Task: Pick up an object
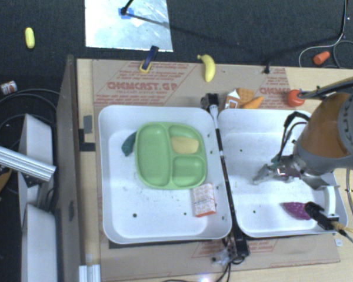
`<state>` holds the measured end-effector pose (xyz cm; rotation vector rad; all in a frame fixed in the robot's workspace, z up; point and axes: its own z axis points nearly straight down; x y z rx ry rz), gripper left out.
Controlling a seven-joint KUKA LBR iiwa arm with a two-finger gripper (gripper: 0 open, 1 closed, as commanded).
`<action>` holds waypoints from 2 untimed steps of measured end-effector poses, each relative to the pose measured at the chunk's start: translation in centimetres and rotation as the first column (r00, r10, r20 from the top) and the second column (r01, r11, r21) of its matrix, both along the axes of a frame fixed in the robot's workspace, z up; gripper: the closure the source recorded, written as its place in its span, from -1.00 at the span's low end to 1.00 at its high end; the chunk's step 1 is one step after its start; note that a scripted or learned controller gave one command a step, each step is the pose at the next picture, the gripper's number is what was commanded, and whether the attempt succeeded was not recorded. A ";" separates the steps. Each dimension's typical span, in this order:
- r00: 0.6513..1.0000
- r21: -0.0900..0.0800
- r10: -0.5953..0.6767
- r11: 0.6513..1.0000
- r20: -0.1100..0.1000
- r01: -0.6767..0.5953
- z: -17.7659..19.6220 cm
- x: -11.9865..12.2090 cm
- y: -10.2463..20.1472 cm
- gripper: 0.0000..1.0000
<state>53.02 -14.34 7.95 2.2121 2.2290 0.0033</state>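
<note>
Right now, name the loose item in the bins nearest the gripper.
The purple item in the right bin, just below the gripper. The green plate, packet and dark green piece lie in the left bin.

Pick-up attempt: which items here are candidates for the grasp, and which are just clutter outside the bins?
In the bins:
tool, over the right bin
purple object
green divided plate
yellow item on the plate
dark green piece
packet

Lying about:
banana
orange pieces
yellow object on the floor

Cardboard-topped bench (165, 78), two white bins (115, 157), banana (208, 67), orange ball (295, 97)
</note>
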 end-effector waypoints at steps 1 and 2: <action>1.000 -0.009 -0.009 1.000 0.013 0.009 11.0 3.5 -6.8 -1.00; 1.000 0.000 -0.003 1.000 -0.001 0.003 0.1 3.3 -3.2 -1.00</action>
